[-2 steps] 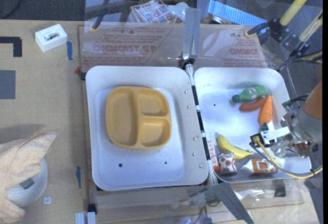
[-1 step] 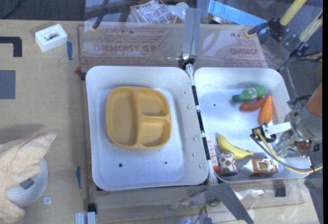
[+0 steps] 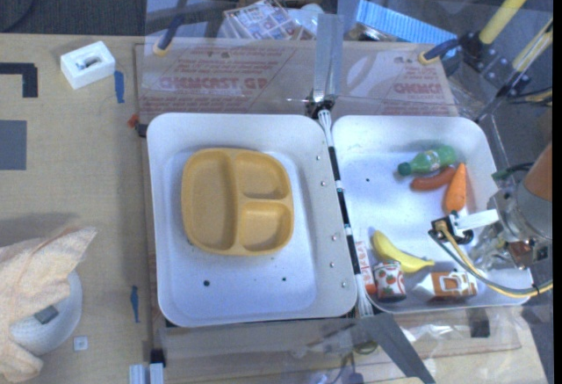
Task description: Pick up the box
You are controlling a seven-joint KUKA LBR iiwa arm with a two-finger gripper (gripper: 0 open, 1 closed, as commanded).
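Hovering over right bin's (image 3: 378, 184) near-right corner, arm (image 3: 537, 189) has jaws low, just beside a white-orange carton (image 3: 452, 286); can't tell if jaws are released or clenched. Box (image 3: 389, 280) sits at that bin's near-left edge, touching banana (image 3: 397, 251). Carrot (image 3: 455, 189) & green bottle (image 3: 430, 161) lie farther back. Left bin (image 3: 167, 268) holds 1 yellow plate (image 3: 237, 200).

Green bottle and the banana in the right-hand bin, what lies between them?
In the camera view, a red pepper-like piece lies right beside the green bottle; past it, the bin floor is bare up to the banana.
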